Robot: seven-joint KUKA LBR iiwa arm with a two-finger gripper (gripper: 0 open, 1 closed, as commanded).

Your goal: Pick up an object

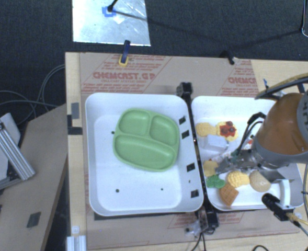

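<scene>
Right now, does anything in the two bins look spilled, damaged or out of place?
Nothing stands out. The green divided plate lies flat in the left bin, slightly turned. The toy foods sit crowded inside the right bin.

A green divided plate [146,139] sits in a white bin [99,156] (toy food [223,129] nearby looks yellow and red).

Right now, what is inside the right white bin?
The right bin holds small toy foods: a yellow-and-red piece, a green piece, a waffle-like piece. The arm covers its right part.
</scene>
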